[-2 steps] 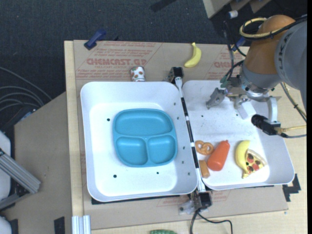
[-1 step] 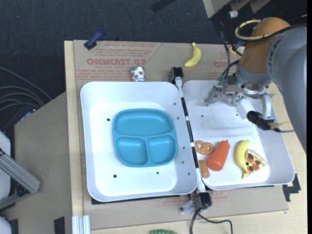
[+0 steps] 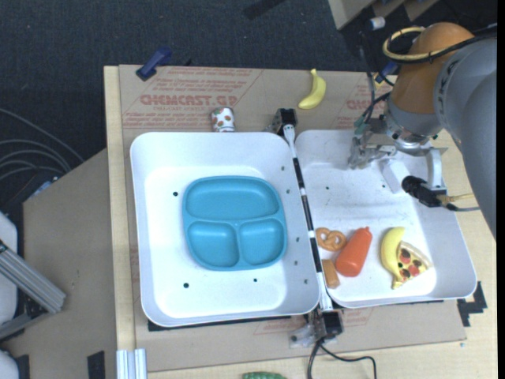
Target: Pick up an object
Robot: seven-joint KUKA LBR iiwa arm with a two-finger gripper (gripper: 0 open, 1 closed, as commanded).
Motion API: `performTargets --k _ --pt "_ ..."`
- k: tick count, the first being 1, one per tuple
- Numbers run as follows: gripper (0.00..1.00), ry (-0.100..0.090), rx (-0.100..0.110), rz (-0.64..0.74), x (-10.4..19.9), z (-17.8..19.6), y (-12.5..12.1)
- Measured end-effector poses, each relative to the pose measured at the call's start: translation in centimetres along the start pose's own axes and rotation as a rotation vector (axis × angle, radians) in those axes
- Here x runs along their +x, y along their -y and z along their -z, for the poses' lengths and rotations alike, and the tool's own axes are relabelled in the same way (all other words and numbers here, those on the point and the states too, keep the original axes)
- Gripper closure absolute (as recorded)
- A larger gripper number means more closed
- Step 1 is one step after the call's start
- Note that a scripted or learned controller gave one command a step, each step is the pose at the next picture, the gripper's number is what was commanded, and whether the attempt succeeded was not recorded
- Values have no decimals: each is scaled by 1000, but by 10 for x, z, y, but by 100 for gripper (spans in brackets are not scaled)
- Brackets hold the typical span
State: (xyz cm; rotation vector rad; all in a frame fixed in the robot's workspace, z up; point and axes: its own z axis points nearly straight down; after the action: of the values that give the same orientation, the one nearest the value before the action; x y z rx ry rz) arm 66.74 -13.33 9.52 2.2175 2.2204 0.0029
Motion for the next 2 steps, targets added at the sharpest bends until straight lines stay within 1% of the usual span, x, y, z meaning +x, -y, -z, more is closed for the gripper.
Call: performTargets --k 1,2 --pt "0 0 0 0 0 0 0" --pt "100 1 -2 0 0 10 -1"
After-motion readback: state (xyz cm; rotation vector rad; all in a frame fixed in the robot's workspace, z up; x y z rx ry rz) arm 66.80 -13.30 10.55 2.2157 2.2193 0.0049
